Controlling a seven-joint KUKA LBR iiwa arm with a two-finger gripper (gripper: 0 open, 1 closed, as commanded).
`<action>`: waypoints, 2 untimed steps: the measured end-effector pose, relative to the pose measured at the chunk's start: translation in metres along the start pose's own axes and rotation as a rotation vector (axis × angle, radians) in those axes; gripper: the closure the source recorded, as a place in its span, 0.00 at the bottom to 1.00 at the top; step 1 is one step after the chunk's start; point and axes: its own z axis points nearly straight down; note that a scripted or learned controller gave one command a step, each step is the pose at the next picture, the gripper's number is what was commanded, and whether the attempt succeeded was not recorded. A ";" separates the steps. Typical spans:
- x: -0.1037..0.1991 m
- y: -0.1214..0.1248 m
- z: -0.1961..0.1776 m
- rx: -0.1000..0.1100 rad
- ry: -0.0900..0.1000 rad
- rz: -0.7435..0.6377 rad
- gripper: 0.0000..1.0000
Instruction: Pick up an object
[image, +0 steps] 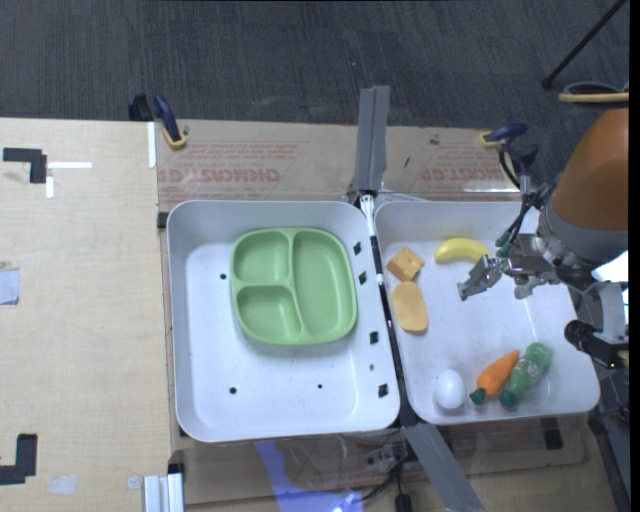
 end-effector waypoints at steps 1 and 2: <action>-0.039 -0.055 0.114 -0.002 0.001 0.047 0.00; -0.011 -0.054 0.114 -0.004 -0.002 -0.196 0.00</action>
